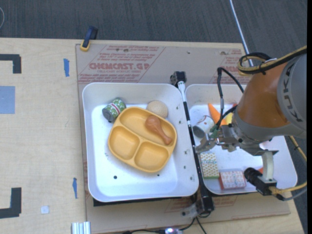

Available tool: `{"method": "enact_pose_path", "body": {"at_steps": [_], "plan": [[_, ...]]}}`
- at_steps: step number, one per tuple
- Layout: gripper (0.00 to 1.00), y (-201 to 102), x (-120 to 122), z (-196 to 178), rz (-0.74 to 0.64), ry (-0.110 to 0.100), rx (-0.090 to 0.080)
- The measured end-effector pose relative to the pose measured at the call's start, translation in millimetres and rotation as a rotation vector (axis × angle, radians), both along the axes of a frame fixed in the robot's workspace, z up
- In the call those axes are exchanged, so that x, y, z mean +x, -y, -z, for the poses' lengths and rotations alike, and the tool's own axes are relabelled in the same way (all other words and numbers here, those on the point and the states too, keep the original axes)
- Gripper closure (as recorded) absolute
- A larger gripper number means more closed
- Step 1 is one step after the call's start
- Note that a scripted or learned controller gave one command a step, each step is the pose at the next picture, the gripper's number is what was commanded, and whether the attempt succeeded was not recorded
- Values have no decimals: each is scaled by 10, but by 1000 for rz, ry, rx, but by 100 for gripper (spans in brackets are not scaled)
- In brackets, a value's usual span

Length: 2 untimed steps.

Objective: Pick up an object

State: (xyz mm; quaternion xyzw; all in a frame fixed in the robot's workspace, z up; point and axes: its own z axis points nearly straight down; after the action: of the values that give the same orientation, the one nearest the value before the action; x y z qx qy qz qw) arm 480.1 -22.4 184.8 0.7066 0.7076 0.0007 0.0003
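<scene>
My gripper point(210, 140) hangs low over the left part of the right bin point(287, 179), with the grey and orange arm covering much of that bin. A small silvery object point(199, 129) lies just left of the gripper. An orange carrot point(215, 112) sits behind it. In front of the gripper lie a pale patterned box point(209, 165) and a red patterned box point(232, 179). Whether anything is between the gripper's tips is hidden.
The left bin point(97, 179) holds a yellow divided plate point(127, 145) with a brown drumstick point(160, 128) on it, a green can point(113, 109) and a beige round object point(158, 108). A black bar point(187, 116) runs between the bins. Cables trail near the front right.
</scene>
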Motion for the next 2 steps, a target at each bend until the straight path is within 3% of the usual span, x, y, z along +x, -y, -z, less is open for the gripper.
{"method": "enact_pose_path", "body": {"at_steps": [1,2], "plan": [[0,720,432,986,2,3,-2],[0,712,444,988,2,2,-3]]}}
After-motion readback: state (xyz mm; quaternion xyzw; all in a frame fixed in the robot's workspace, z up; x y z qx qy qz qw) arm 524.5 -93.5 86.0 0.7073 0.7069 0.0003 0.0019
